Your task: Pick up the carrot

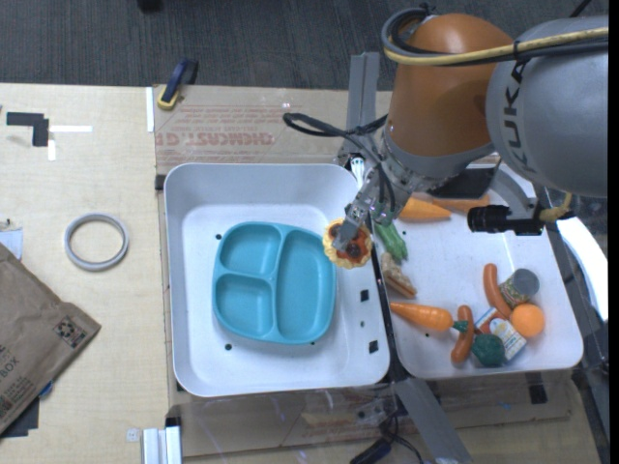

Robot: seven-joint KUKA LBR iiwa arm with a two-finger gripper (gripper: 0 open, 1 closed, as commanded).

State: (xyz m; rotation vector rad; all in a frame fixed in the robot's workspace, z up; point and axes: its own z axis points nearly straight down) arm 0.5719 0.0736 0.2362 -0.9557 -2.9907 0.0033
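Observation:
One carrot (pixel 421 315) lies in the right bin (pixel 455 259) near its front left, orange with a green tip, untouched. A second carrot (pixel 427 211) lies at the back of that bin, partly hidden behind the arm. My gripper (pixel 354 227) hangs over the wall between the two bins, pointing down and to the left. It is shut on a round toy tart (pixel 348 246) with a yellow rim and red filling, not on a carrot. The tart sits at the right edge of the left bin (pixel 193 288).
A blue divided plate (pixel 276 283) lies in the left bin. The right bin also holds a green pod (pixel 392 241), a sausage (pixel 494 287), an orange (pixel 528 319), a grey disc (pixel 522 283) and other toy food. A tape ring (pixel 96 241) lies on the bench at left.

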